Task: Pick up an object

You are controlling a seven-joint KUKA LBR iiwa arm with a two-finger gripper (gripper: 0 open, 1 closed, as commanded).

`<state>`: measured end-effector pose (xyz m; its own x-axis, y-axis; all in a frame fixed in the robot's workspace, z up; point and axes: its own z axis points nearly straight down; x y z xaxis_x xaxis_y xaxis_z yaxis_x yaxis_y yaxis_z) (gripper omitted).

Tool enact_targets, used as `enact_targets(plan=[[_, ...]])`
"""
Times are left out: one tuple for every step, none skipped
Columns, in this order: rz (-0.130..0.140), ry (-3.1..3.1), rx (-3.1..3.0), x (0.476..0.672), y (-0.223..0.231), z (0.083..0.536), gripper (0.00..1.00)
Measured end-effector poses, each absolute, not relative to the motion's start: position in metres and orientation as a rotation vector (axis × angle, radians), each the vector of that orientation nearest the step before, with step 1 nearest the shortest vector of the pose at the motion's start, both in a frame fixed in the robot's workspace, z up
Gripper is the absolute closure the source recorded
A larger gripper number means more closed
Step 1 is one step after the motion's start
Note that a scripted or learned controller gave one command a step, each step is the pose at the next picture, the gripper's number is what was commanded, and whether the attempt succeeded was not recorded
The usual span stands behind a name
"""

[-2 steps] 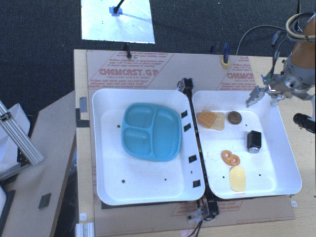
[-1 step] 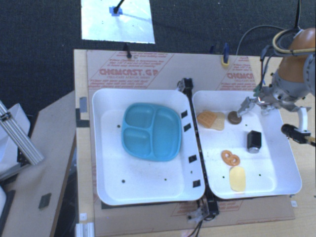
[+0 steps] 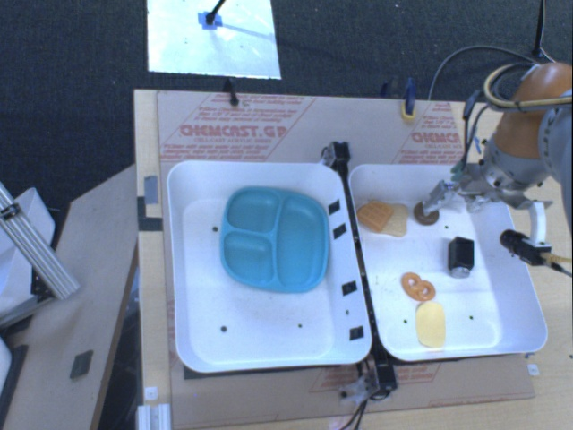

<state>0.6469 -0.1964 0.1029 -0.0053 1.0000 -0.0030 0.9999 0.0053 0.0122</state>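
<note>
Here, two white bins side by side on the tabletop (image 3: 152,267). In the left bin (image 3: 201,339), a blue divided plate (image 3: 275,239), roughly central. In the right bin (image 3: 510,321): a tan waffle piece (image 3: 383,217) near the divider, a small brown disc (image 3: 424,214) just beside it, a black cylinder (image 3: 460,256), an orange pretzel (image 3: 417,286) and, just below it, a pale yellow oval (image 3: 431,324). Arm (image 3: 528,115) entering from the right, with gripper (image 3: 436,201) lowered over the disc, at or just above it; state of jaws not discernible, contact with disc likewise unclear.
</note>
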Motion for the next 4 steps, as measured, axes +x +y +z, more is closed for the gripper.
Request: enact_targets(plan=[[0.017, 2.221, 2.204, 0.648, -0.195, 0.113, 1.0], [0.003, 2.226, 2.212, 0.649, -0.194, 0.156, 1.0], [0.006, 2.224, 2.208, 0.659, -0.198, 0.216, 1.0], [0.003, 2.226, 2.211, 0.661, -0.198, 0.269, 1.0]])
